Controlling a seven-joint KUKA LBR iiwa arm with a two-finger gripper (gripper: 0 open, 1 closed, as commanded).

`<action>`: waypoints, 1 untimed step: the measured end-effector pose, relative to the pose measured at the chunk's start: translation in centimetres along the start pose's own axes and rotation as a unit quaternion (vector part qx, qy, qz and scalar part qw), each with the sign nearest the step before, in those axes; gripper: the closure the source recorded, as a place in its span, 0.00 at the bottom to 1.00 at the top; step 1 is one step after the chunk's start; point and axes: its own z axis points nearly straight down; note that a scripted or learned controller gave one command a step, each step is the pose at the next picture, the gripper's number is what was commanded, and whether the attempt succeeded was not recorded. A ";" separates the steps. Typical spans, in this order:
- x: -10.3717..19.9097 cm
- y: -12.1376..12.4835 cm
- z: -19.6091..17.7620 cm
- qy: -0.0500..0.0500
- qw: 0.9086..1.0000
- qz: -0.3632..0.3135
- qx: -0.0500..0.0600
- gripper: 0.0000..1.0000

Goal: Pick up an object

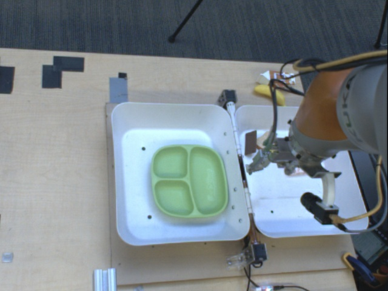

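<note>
The jaws (257, 162) sit low over the left side of the right bin (285, 217), close to the wall it shares with the left bin (130, 180); their metal tips point toward that shared wall, but how far apart they stand, and whether anything lies between them, cannot be told from this slanted look down. Just above the tips, a small brown block (250, 142) rests against the right bin's left wall, near its far corner. Behind the jaws the wrist rises into the arm's orange band (321, 111) and then the grey body (367, 108), which covers much of the right bin's far right part. Cables (321, 62) loop over the arm from the right. A yellow item (262, 91) lies on the bench (54, 180) just beyond the right bin's far edge, partly hidden by the cables. In the left bin, a light green divided plate (190, 181) with three compartments lies flat near the middle, well apart from the jaws. Dark tape patches (60, 70) mark the bench's far left area.
</note>
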 end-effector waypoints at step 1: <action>-4.9 -3.3 0.0 0.000 1.000 0.001 0.001 0.00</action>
